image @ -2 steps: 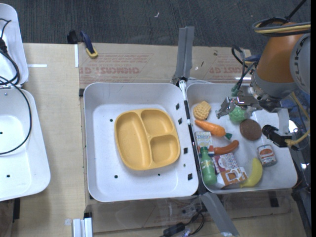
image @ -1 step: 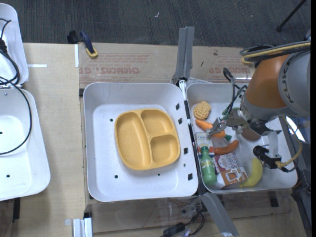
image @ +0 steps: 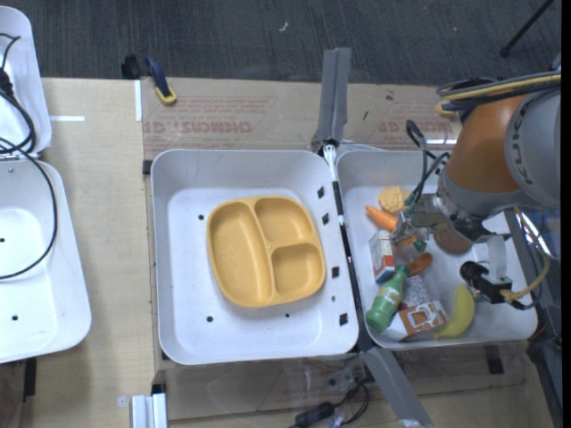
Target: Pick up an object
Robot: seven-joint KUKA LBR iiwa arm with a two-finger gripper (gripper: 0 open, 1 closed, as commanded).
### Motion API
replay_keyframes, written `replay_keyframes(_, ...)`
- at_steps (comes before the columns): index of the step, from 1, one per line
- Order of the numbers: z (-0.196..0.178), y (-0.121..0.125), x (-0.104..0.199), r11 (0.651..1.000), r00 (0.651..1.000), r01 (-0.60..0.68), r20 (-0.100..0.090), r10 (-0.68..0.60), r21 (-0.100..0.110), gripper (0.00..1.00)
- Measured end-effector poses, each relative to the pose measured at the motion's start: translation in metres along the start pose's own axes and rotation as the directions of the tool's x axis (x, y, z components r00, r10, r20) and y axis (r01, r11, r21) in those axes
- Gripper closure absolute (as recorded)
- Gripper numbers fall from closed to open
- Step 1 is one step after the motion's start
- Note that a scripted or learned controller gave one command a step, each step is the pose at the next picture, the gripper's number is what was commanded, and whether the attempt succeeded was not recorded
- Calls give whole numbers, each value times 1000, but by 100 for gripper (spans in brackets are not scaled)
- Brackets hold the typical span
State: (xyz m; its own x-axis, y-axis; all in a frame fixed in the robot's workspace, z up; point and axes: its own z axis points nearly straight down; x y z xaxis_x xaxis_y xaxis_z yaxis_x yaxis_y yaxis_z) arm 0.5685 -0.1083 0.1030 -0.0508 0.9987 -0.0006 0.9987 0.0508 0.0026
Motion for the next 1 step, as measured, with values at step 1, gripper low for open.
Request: replay_keyframes(1,-88,92,11,962,962,272,1,-272,2,100)
